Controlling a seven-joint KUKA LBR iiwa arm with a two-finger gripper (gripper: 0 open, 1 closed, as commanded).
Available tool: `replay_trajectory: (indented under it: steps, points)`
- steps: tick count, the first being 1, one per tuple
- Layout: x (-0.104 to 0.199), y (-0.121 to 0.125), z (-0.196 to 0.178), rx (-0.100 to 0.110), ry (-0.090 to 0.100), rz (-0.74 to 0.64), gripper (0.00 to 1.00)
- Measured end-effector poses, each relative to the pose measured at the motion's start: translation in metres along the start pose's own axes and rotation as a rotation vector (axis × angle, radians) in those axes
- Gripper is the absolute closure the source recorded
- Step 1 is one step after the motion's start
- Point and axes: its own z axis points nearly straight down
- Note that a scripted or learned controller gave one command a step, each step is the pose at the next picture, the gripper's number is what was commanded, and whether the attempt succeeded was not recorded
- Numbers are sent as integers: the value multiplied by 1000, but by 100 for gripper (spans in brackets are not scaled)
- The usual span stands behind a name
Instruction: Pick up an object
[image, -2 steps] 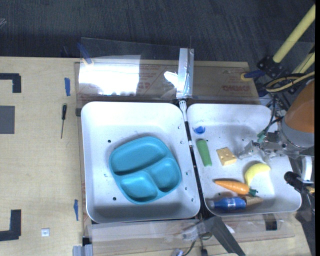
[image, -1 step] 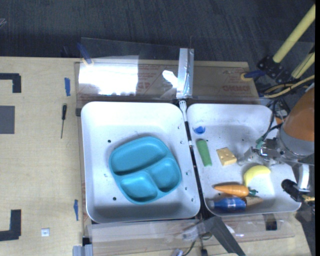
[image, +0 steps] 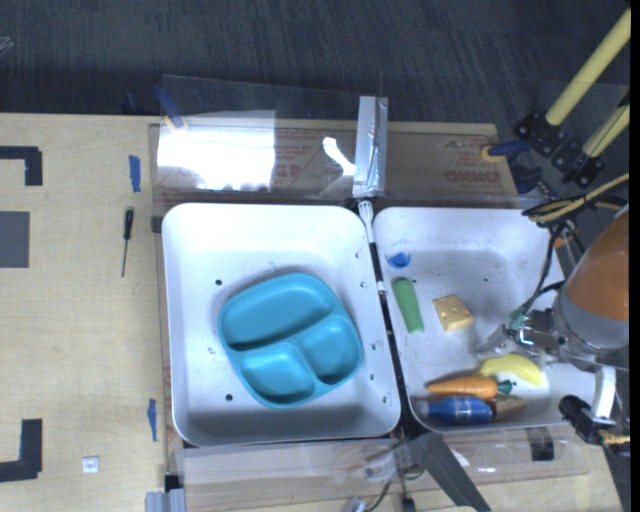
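Looking down at a slant on a light plywood bench (image: 70, 330) with dark carpet-like floor along the top edge of the view, some black tape marks toward the bench's left edge, and a small screwdriver (image: 126, 240) lying near the left bin's upper left corner. Two shallow white bins sit side by side, touching along the middle. A clear plastic panel (image: 260, 155) with glare on it stands behind them, along with a taped silver upright (image: 369, 145). The left bin (image: 190, 240) holds just a blue divided tray (image: 291, 338), three compartments, sitting a bit tilted around the bin's center. The right bin (image: 470, 235) has the clutter: a small blue cap (image: 399, 261) near its upper left corner, a green stick-shaped piece (image: 407, 305) just below that along the left wall, and a yellow cheese-like wedge (image: 453, 313) beside it toward the middle. Along the bottom edge there's an orange carrot (image: 462, 385), with a blue bottle-shaped thing (image: 458, 409) right under it, touching or nearly so. A yellow banana (image: 516, 370) lies at the carrot's right end. The gripper (image: 512, 340) comes in from the right edge of that bin, right on top of the banana, and honestly I can't tell what its grip is doing, too much metal and cable in the way. The grey arm with its orange band (image: 605, 285) hangs over the bin's right wall, and yellow poles (image: 590, 70) cross the top right corner.
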Motion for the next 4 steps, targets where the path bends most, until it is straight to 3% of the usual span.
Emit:
replay_trajectory:
  steps: [1,2,3,4]
  points:
    - [63,22,0,-6,-3,-433,0]
    - [114,1,-97,5,1,-317,0]
    - [121,48,-95,8,0,-424,0]
    - [80,62,-222,-1,-2,-475,0]
